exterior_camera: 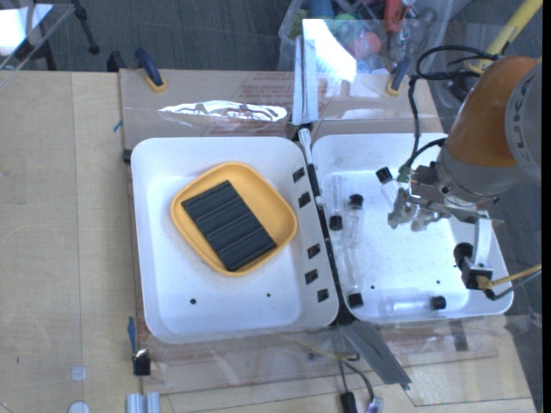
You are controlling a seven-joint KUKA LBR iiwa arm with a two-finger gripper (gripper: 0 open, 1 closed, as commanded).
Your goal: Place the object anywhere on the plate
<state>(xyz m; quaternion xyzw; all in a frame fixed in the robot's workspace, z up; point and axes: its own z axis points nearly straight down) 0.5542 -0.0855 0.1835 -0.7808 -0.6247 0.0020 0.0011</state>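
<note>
A yellow square plate [274,206] sits tilted in the left bin [172,299]. A black ribbed rectangular object [229,224] lies flat on the plate, covering much of its middle. My gripper [410,217] hangs over the right bin [387,256], well to the right of the plate. Its two silver fingers [399,215] stand apart with nothing between them. The grey arm with its orange band [491,119] reaches in from the right edge.
Small black caps [355,202] and clear tubes [405,302] lie scattered on the right bin's floor. A raised divider with black clips [312,226] separates the bins. A clear box of coloured items [370,15] stands behind the bins.
</note>
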